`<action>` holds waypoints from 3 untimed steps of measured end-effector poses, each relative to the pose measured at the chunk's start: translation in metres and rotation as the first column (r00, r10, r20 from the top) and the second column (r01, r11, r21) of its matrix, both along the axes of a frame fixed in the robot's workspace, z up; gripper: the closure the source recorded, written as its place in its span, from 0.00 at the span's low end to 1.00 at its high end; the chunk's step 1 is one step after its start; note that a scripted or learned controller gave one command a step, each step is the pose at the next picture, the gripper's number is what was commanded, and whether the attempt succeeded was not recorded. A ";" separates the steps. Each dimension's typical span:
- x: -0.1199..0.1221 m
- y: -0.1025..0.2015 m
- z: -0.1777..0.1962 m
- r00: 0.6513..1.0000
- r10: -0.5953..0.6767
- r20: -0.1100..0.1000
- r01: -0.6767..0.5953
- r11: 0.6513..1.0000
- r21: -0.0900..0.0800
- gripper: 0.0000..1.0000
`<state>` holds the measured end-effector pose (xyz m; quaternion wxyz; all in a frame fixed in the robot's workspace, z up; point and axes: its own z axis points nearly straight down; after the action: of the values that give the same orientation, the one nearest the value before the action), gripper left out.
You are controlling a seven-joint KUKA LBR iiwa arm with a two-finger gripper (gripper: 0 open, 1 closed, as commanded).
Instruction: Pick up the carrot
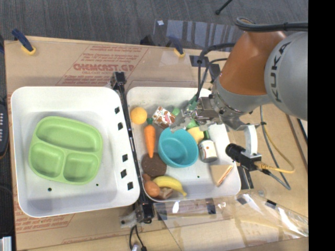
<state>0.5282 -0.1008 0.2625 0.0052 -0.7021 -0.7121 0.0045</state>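
Observation:
The carrot (149, 140) is small and orange with a green top. It lies lengthwise in the left part of the right bin (220, 192), between the bin's left wall and a blue bowl (179, 147). My gripper (192, 114) hangs over the middle of the right bin's far half, above a yellow lemon (195, 134) and a green item (190, 123). It is to the right of the carrot and apart from it, with the bowl's rim between them. The carrot lies free.
Around the carrot are a yellow-orange ball (138, 115), a snack packet (164, 116), a brown round cookie (154, 166), a banana (170, 183) and a white can (208, 150). An orange stick (225, 175) lies near the right wall. The left bin holds a green divided plate (65, 149).

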 end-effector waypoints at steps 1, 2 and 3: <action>0.016 0.106 -0.077 0.999 0.032 -0.007 -0.032 0.999 0.000 0.00; 0.017 0.101 -0.075 1.000 0.025 -0.001 -0.025 1.000 -0.004 0.00; 0.017 0.101 -0.075 1.000 0.025 -0.001 -0.025 1.000 -0.004 0.00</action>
<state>0.5449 0.0003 0.1879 0.0040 -0.6932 -0.7207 0.0066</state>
